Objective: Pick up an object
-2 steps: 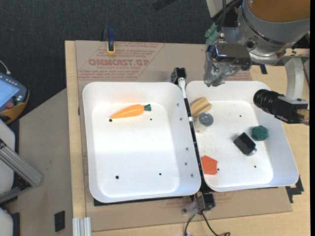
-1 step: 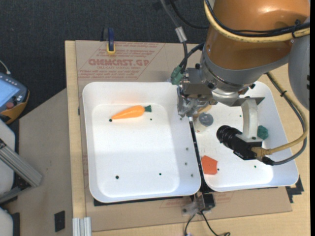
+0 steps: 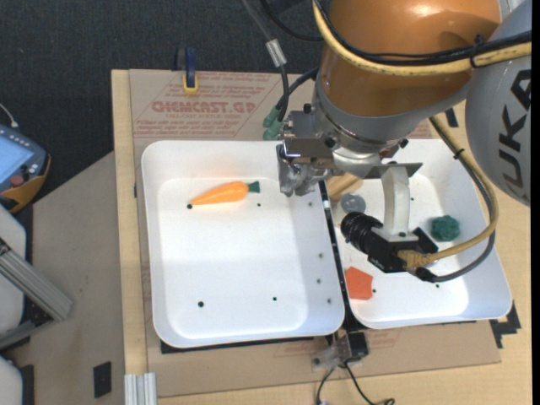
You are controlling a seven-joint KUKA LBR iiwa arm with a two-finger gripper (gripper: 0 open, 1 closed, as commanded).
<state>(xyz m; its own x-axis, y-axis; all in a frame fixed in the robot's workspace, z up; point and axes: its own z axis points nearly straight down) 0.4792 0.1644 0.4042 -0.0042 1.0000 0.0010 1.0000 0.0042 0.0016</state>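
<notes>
Bench: cardboard sheet [image 3: 211, 99] under two shallow white plastic bins. Orange toy carrot [image 3: 222, 194] lies in left bin [image 3: 160, 251]. Gripper [image 3: 297, 175] sits at the divider, nothing visibly held; grip state cannot be told. Pick judged not yet achieved; grasp and lift remain.

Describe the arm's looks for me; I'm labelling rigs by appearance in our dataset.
The arm is pale grey with a glossy orange band above the wrist and part of dark lettering, "UKA", on its grey shell. Black and yellowish cables loop around the band and down past the wrist. Below sits a metal-grey gripper assembly with a white bracket and a black cylindrical fitting.
</notes>
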